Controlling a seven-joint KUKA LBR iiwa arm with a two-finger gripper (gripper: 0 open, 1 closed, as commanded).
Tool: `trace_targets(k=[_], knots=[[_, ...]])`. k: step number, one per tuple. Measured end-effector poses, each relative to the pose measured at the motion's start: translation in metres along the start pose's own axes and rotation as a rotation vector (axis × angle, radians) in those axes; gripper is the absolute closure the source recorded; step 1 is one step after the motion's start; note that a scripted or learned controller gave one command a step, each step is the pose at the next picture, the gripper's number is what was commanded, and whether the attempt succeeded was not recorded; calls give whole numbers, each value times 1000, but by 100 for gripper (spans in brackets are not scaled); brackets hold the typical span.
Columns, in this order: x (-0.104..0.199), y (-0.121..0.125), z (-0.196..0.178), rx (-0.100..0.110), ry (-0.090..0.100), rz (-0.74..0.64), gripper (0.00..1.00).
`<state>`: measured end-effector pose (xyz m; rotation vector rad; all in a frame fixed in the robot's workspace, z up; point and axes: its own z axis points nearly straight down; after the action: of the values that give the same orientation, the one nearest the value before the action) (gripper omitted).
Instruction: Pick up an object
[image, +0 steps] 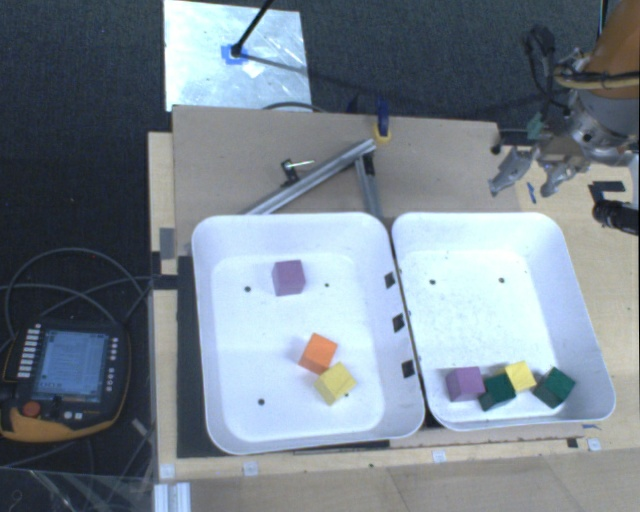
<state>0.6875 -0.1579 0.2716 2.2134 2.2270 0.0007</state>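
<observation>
The left bin (215, 300) holds a purple cube (288, 277) toward the back, an orange cube (319, 352) in the middle and a yellow cube (336, 383) just in front of it. Along the front of the right bin (560, 260) lie a purple cube (464, 383), a dark green cube (496, 391), a small yellow cube (520, 375) and another green cube (555, 385). My gripper (528, 180) hangs above the bench behind the right bin's far edge, open, with nothing between its fingers.
A metal bar (310, 178) lies slanted on the bench behind the left bin. A teach pendant (65, 375) with cables rests on the floor at the left. A shiny sheet (235, 55) lies at the back.
</observation>
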Motion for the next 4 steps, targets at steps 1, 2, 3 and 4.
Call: trace_targets(k=[1, 2, 3, 4], knots=[[0, 0, 0, 0, -1, 1, 0], [1, -4, 61, 6, 1, 3, 0], [-2, -7, 123, 6, 1, 4, 0], [-2, -7, 175, 4, 1, 2, 0]])
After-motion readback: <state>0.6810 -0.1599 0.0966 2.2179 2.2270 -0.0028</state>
